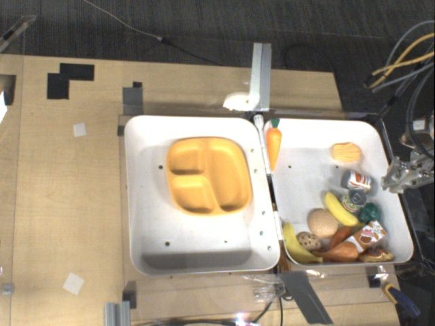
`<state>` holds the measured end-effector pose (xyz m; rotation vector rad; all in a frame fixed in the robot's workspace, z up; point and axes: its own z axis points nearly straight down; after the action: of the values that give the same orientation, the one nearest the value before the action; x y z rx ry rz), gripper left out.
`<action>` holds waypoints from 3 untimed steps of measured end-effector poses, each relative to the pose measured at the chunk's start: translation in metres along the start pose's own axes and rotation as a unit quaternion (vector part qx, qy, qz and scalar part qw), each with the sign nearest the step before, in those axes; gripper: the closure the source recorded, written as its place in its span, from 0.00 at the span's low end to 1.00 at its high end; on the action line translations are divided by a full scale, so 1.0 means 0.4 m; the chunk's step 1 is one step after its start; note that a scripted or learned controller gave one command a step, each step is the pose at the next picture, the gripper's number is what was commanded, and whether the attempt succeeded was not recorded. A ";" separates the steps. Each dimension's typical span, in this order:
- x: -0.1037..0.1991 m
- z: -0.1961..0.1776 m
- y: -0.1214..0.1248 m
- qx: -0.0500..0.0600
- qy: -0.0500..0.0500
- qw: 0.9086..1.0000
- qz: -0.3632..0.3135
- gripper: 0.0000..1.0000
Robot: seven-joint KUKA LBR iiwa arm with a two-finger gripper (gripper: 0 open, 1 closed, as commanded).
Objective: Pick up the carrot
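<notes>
The wooden surface (61,202) carries two shallow white bins side by side. The left bin (146,243) holds a yellow divided plate (206,175) near its middle. The right bin (309,148) is crowded along its lower right: a yellow banana (297,244) at the bottom left corner, a second banana (340,209) above it, a tan egg-shaped piece (322,222), a speckled cookie (310,240), a small can (357,181) and a pale yellow chip-like piece (346,153) higher up.

The hand (406,172) sits at the right bin's right edge, well apart from the target; whether it is spread or closed I cannot tell at this size.

The carrot (273,146) lies at the upper left of the right bin, lengthwise against the divider between the bins, green top toward the far rim, tip pointing down. It looks like a light, rigid plastic toy with a smooth, tapered body, so it may slip. The thick upper part of the body seems the best place to grip, though the wall touching it leaves little room on that side.
</notes>
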<state>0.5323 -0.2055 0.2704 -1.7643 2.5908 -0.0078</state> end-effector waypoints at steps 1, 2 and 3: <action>0.018 -0.096 0.043 0.001 0.000 0.986 -0.165 1.00; 0.037 -0.111 0.090 0.000 0.000 0.942 -0.335 1.00; 0.034 -0.138 0.085 0.003 -0.001 0.943 -0.334 1.00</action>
<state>0.4951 -0.2055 0.3254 -2.5254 1.8524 -0.0166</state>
